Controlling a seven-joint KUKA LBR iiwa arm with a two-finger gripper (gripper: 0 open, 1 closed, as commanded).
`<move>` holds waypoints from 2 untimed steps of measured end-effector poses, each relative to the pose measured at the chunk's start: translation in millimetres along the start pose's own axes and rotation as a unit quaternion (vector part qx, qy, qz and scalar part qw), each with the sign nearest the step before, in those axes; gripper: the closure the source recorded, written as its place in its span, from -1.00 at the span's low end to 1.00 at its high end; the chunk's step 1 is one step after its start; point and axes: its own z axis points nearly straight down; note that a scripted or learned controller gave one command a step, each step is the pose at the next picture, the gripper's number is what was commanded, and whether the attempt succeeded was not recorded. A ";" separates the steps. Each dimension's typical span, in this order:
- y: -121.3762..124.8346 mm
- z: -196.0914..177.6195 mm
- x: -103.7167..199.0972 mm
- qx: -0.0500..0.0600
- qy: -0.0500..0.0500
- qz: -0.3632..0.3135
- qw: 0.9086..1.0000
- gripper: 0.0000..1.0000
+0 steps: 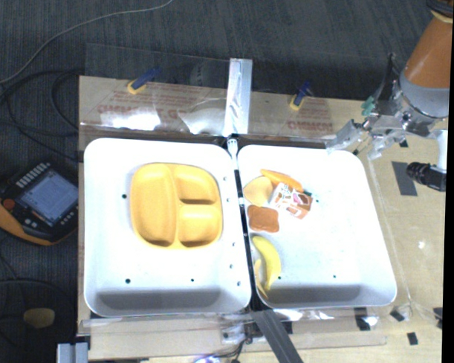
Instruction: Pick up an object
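Several food items lie at the left side of the right bin (343,248). An orange wedge (281,177) and a pale apple slice (257,190) sit farthest back. A small white and orange packet (292,201) lies beside them. A brown piece (263,218) is just in front, and a yellow banana (266,261) rests along the bin's left wall. My gripper (360,141) hangs over the far right corner of that bin, well away from the items. Its fingers are spread open with nothing between them.
The left bin (105,269) holds a yellow divided tray (176,205). Clear plastic sheeting with blue clips (143,79) lies behind the bins, split by an upright metal post (238,95). A handheld pendant (34,202) rests on the floor at left.
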 end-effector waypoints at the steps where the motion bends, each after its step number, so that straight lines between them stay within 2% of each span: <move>1: 1.6 107.4 20.3 0.000 0.000 -0.060 0.998 -1.00; 2: 31.0 185.0 71.1 -0.001 -0.002 -0.168 0.986 -1.00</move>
